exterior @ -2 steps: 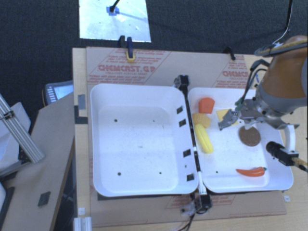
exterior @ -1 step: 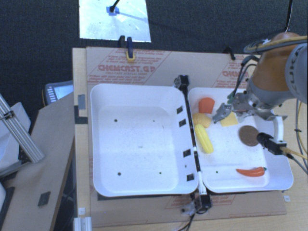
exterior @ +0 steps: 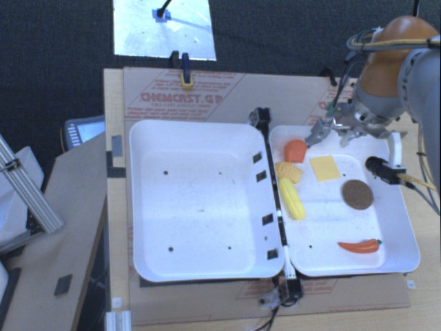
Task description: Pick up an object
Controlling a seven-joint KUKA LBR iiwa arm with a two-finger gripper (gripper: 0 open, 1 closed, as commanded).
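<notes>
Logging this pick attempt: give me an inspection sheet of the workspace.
Surface: two white bins, left bin and right bin, on a printed board.
Job's things: in the right bin, orange-red piece, yellow square, corn cob, brown disc, red chili.
Clutter: yellow clamp at the far edge.
Grippers: gripper above the right bin's far edge, nothing between fingers.
Cables: black cable along the arm.
Surroundings: dark floor, metal plate.
</notes>
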